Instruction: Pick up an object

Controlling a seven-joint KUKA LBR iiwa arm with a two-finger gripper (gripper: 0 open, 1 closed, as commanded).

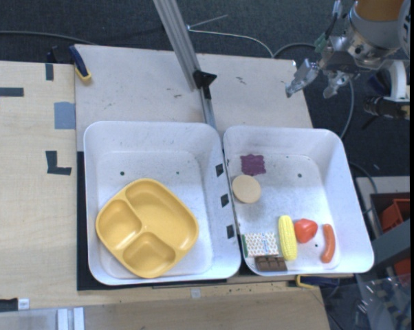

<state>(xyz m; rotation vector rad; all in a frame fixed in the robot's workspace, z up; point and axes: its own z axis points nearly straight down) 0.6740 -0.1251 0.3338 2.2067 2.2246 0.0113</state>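
Setting: a robotics lab bench, not a home. My grey arm with its orange band [382, 5] reaches over a pale wooden bench top [21, 184] marked with grey tape patches [64, 114]. Two shallow white plastic bins [152, 133] sit side by side on it. A slanted aluminium extrusion pole [176, 29] rises behind them, and loose black cables [28, 34] trail across dark carpet [262, 5].

Bright, even overhead light, soft faint shadows, mild grain — slightly soft focus
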